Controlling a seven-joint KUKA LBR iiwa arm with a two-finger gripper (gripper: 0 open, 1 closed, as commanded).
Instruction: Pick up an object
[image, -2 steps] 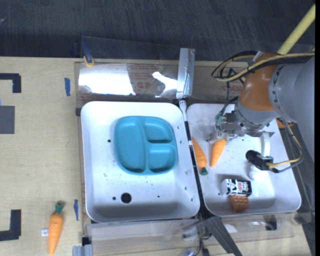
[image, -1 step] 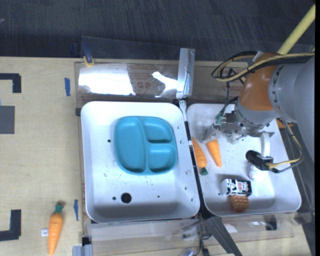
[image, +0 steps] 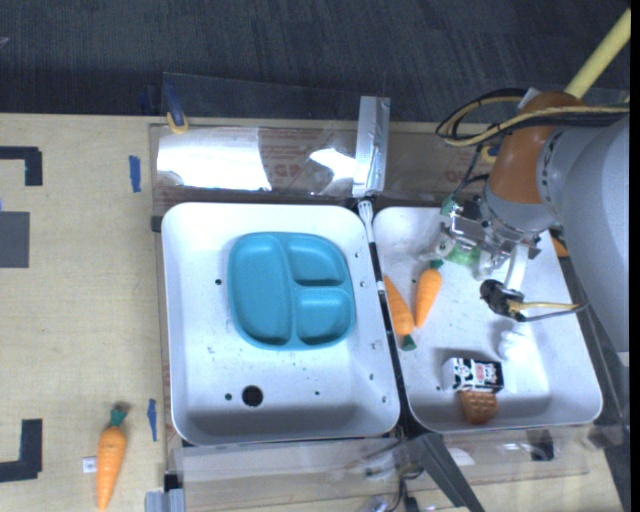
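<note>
End effector (image: 478, 248) low in right bin (image: 570, 400), grip state indiscernible, just beside two carrots (image: 427, 294), blue tray (image: 291, 288) in left bin (image: 190, 330).

Carrots (image: 412, 300) crowding right bin's (image: 575, 400) left side

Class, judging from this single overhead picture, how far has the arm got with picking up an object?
Done: the gripper has reached into the right white bin, close above the upper orange toy carrot. In hand: nothing visibly gripped. Left: closing on and lifting an item; both carrots, including the one beside the divider, the black-and-white carton and the brown lump lie on the bin floor.
</note>
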